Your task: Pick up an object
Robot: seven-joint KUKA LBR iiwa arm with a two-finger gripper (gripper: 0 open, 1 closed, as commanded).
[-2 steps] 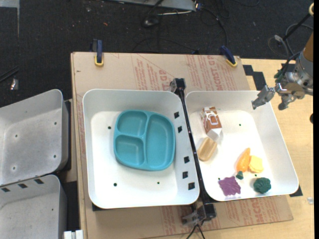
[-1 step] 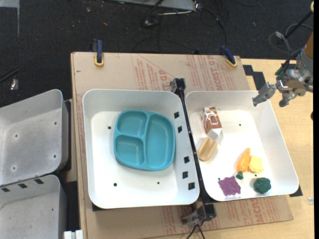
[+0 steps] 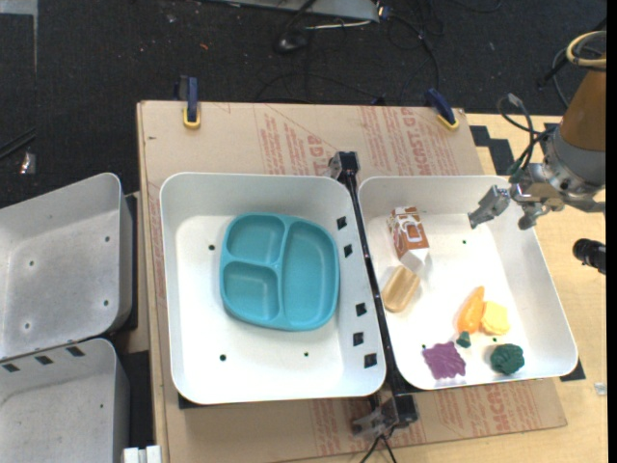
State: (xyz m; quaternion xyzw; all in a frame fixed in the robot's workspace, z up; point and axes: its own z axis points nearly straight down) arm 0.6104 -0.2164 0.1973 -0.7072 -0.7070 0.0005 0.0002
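Carrot [image 3: 470,309] long axis upright, tip down-left.

A teal tray [image 3: 280,270] in one white bin [image 3: 183,258]; purple [image 3: 443,360], green [image 3: 507,358], yellow [image 3: 495,318] toys beside.

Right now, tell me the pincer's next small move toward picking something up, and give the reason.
Probably swing the pincer leftward over the right bin and down toward the milk carton. It hangs at the bin's upper right edge with nothing between its fingers, and the carton looks like the nearest item; the bread roll lies just below it.
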